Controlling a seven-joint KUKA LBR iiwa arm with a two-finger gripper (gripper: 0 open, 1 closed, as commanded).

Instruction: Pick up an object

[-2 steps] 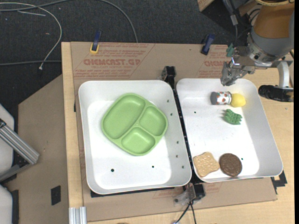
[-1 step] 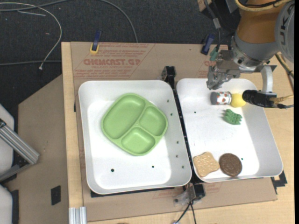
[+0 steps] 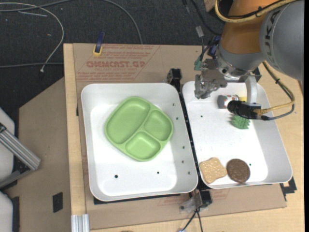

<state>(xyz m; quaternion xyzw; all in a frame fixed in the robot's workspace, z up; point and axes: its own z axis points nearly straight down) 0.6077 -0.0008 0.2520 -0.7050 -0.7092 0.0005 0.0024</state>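
My gripper [image 3: 204, 89] hangs over the far left corner of the right bin [image 3: 270, 144], with nothing visibly held. A small green bushy toy [image 3: 240, 122] lies in that bin to the right of the gripper, partly covered by the robot's own hardware. At the bin's near edge, a tan square cracker [image 3: 212, 170] and a round brown cookie [image 3: 238, 170] lie side by side. A green divided plate [image 3: 139, 128] rests in the middle of the left bin [image 3: 96, 168].
A small grey piece [image 3: 223, 101] sits just beyond the green toy; I cannot tell what it is. A black clamp [image 3: 174, 75] stands at the far end of the seam between the bins. Cardboard lies under both bins.
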